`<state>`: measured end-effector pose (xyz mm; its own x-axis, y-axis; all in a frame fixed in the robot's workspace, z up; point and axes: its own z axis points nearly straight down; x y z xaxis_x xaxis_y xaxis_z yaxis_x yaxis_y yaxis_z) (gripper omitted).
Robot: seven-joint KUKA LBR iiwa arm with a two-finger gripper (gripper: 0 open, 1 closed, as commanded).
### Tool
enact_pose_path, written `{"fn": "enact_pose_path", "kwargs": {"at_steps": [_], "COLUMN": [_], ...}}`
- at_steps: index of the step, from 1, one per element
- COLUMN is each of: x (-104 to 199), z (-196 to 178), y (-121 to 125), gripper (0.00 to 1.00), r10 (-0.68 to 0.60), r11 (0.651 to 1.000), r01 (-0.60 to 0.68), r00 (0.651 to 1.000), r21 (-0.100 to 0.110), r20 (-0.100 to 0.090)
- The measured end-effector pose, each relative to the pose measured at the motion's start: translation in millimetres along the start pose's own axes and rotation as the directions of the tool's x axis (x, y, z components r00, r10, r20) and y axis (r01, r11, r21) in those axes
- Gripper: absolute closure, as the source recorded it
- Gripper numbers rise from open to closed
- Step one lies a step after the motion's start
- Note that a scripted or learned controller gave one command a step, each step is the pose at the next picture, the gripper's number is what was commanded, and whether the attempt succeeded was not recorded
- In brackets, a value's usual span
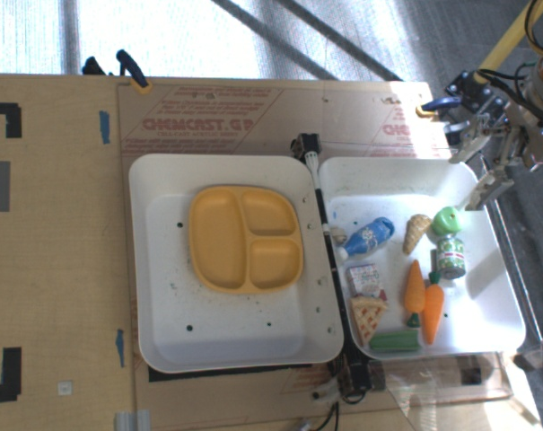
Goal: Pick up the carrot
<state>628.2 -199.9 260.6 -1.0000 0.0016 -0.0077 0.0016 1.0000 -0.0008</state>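
Two white bins sit side by side on my worktop [56, 268]: the left bin [154, 330] holds a yellow divided plate [246, 238], and the right bin [486, 303] holds the small things. My end effector [497, 176] hangs over that right bin's upper right rim, well apart from the carrot [433, 311]; how wide it stands I cannot tell. The carrot lies near the bin's lower middle, just beside another orange piece [415, 287], below a green-capped bottle [449, 245], above a green vegetable [395, 341].
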Motion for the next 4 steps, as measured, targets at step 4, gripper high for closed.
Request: {"fn": "enact_pose_path", "kwargs": {"at_steps": [4], "x": [119.6], "z": [168.7], "y": [80.8], "gripper": [0.00], "r10": [-0.182], "r11": [0.983], "r01": [0.182], "r00": [0.983], "r21": [0.004], "r20": [0.009]}}
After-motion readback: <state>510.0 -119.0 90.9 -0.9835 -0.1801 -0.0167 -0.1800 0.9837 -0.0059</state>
